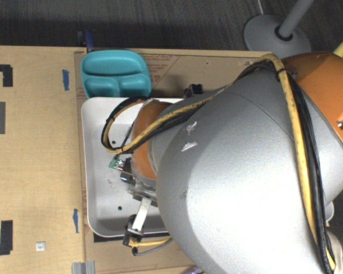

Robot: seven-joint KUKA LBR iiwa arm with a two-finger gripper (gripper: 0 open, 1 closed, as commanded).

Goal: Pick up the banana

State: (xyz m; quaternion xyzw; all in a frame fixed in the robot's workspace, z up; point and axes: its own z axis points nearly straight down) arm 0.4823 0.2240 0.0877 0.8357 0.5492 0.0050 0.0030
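**Inspector:** Surroundings and surface?

**Arm:** Dark floor (160, 10) runs along the far side. A grey round stand base (271, 33) and its pole are at the far right. Nearer is a brown counter (40, 170), marked with black tape corners (6, 76) and short blue tape strips (66, 80).

**Inspector:** What stands on it?

**Arm:** One white bin (97, 153), left of centre. A teal plastic piece (115, 73) with two rounded lobes sits at the bin's far rim. I cannot tell whether it touches the rim. A small black object (192, 89) lies on the counter just behind that rim, to the right of the teal piece. The bare part of the bin floor carries a small dark speck (120, 208).

**Inspector:** Your own position?

**Arm:** My arm (246, 170) reaches in from the right and covers the right part of the bin. My wrist (144, 147), with its orange band, points down into the bin.

**Inspector:** Grip, open or closed?

**Arm:** I cannot tell. The wrist hides it.

**Inspector:** And the banana?

**Arm:** I cannot tell where it lies, as my arm covers the greater part of the bin.
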